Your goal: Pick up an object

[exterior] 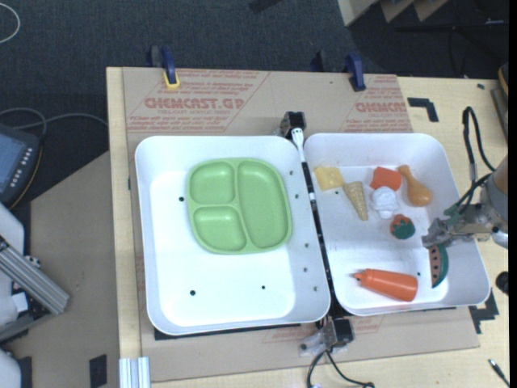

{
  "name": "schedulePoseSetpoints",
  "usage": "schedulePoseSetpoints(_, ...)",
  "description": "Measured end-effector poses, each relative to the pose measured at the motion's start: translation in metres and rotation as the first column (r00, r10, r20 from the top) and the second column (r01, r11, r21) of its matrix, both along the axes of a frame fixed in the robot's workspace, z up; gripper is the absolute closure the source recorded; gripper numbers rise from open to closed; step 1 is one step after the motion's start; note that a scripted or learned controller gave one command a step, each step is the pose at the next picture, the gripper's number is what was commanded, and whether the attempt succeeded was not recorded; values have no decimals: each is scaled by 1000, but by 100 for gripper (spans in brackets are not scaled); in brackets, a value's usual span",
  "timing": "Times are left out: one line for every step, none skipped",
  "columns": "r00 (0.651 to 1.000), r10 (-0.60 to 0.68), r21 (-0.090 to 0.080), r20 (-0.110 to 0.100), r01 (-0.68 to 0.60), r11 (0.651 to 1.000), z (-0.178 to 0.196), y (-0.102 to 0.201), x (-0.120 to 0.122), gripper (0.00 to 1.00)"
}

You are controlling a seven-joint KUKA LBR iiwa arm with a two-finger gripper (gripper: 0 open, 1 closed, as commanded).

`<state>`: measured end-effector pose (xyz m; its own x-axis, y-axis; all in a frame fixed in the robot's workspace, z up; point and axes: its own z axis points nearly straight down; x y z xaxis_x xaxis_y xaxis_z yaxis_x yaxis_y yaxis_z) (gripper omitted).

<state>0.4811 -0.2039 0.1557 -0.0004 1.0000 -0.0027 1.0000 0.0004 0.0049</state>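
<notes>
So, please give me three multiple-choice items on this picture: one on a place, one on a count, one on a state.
1. Where is the green tray?
A. left bin
B. right bin
C. on the bench outside the bins

2. How many compartments has the tray?
A. two
B. three
C. five

3. How does the carrot rest?
A. upright
B. lying on its side
C. on the tray

Key: 1 A, it sits inside the left bin. 2 B, two small ones beside one long. 3 B, it lies flat along the near wall of the right bin.

A pale green divided plate (239, 205) is sitting in the white left bin (161, 241); an orange carrot (388, 283) is lying near the white right bin's (420, 148) front edge.
</notes>
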Motion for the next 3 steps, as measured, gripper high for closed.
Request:
schedulePoseSetpoints(1000, 0, 0, -2, 0, 1000, 42, 3, 0, 100)
schedulePoseSetpoints(1000, 1, 0, -1, -1, 1000, 70, 3, 0, 100)
schedulePoseSetpoints(1000, 4, 1, -2, -4, 1000, 68, 42, 20, 100)
